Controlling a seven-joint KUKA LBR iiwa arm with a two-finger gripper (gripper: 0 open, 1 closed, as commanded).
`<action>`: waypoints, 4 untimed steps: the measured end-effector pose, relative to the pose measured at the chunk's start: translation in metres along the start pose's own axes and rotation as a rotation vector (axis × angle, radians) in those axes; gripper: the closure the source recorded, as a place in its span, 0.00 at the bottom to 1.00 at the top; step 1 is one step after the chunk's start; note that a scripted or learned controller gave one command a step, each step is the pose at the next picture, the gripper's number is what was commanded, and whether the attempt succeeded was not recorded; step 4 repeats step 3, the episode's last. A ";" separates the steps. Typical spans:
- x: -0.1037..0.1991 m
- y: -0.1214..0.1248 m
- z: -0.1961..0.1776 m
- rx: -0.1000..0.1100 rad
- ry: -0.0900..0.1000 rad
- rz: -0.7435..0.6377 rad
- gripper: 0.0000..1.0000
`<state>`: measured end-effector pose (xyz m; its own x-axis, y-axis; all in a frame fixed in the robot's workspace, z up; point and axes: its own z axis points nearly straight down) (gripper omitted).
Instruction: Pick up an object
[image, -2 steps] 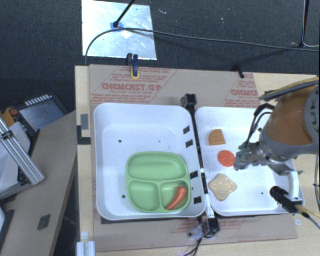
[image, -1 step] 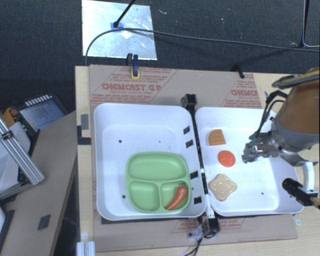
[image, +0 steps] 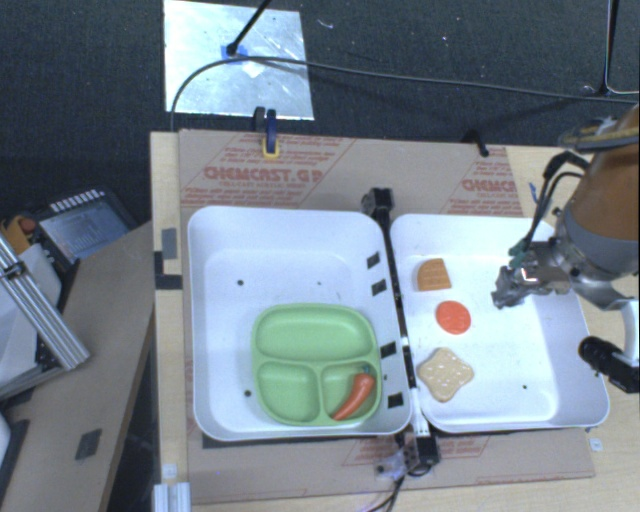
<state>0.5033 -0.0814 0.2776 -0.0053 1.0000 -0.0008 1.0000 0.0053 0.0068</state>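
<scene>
Three small toy foods are lying in the right bin (image: 570, 400), well apart from one another in its left half: one tan square piece like a slice of bread (image: 433, 274) nearest the far wall, one flat red-orange disc like a tomato slice (image: 453, 317) just below it, and one pale, lobed cracker-like piece (image: 445, 373) nearest the front. None of the three is showing a clear long axis; each is lying flat. The gripper (image: 507, 290) is hovering over the right bin, to the right of the disc and the bread piece, apart from both, and whether the jaws are open or closed cannot be told from this view; nothing is visible between them. The grey arm with its orange band (image: 610, 200) is reaching in from the right.

In the left bin (image: 230, 260), one green three-compartment plate (image: 300, 345) is sitting toward the front, and one orange-red chili pepper with a green stem (image: 355, 395) is lying in its front right compartment, its long axis running diagonally, stem end up and to the right.

Both bins are resting on a brown cardboard sheet (image: 300, 170) on the counter. Dark carpet and a shiny metal plate (image: 240, 60) are lying beyond.
</scene>
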 end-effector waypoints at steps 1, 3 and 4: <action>0.046 0.012 -0.001 0.003 0.000 -0.002 1.00; 0.148 0.047 0.020 0.004 0.002 -0.004 1.00; 0.148 0.047 0.020 0.004 0.002 -0.004 1.00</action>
